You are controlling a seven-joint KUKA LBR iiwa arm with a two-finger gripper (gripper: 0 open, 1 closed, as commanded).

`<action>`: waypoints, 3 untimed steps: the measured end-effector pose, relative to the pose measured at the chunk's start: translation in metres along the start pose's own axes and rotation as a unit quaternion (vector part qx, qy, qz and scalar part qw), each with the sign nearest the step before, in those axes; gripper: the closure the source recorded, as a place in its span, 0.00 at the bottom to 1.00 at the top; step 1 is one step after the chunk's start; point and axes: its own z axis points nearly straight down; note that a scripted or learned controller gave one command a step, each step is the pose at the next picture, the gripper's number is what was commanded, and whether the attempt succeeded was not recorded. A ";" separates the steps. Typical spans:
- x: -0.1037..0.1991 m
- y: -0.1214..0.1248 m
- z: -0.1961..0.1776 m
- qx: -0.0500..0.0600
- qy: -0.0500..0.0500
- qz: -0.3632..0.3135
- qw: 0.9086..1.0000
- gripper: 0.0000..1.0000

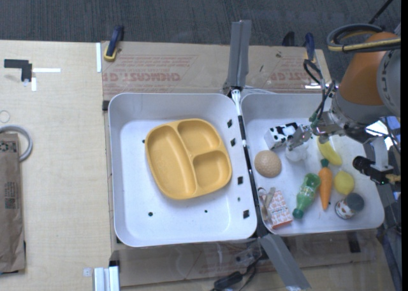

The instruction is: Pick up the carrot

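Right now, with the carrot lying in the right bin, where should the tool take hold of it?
Grip the carrot across its thick upper orange body, coming straight down from above. It lies flat, top toward the far side, tip toward the camera. A green bottle and a lemon flank it, so place the fingers carefully.

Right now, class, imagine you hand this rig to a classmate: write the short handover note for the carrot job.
Gripper: over the right bin, near its back, beside the black and white toy cow; nothing seen held.
Carrot: lying in the right bin between the green bottle and the lemon, nearer the camera than the gripper.
Yellow plate: in the left bin.
Done: nothing; the carrot is not picked up.
Left: move over the carrot, descend, grasp, lift.
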 end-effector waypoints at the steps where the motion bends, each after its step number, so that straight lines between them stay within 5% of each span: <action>1: -0.036 -0.078 -0.005 0.000 0.000 -0.041 0.999 0.00; 2: -0.051 -0.067 -0.039 0.000 0.000 0.072 0.997 0.00; 3: -0.017 -0.096 0.027 -0.001 0.000 -0.118 0.993 0.00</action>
